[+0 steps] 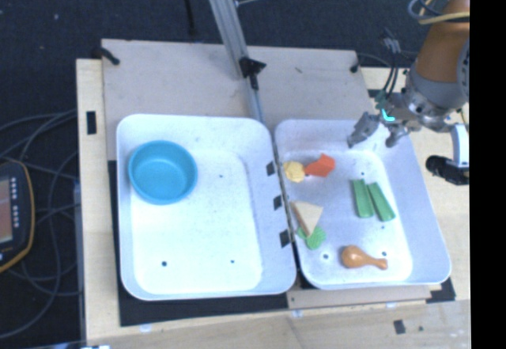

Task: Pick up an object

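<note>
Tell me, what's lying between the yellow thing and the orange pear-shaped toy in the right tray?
In the camera view, a pale wedge with a small green piece beside it lies between the yellow piece and the orange pear-shaped toy.

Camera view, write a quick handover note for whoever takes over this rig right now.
Gripper: jaws open, holding nothing, above the far end of the right bin.
Right bin holds: yellow piece touching an orange-red piece, two green sticks side by side, a cream wedge with a small green piece beside it, an orange pear-shaped piece.
Left bin holds a blue bowl.
Done: nothing picked up.
Left: descend on one object, close, lift.
</note>
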### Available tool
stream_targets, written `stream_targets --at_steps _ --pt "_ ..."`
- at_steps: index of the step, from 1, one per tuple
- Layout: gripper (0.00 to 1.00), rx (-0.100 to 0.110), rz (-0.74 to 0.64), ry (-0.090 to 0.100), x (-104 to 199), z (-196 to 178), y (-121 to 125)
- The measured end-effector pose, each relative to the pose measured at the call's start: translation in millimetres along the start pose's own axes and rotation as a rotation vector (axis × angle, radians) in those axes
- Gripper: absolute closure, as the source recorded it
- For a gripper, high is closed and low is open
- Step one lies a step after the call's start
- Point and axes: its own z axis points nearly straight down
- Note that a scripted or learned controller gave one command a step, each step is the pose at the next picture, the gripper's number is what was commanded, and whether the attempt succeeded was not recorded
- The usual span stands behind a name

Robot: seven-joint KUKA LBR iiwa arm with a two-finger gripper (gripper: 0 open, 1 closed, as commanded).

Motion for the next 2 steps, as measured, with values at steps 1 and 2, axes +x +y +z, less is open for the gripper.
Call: stream_targets --at_steps 1,2 --pt "0.0 -0.001 0.0 0.0 0 -1 0" --pt "0.0 0.005 0.001 0.0 3 63 -4"
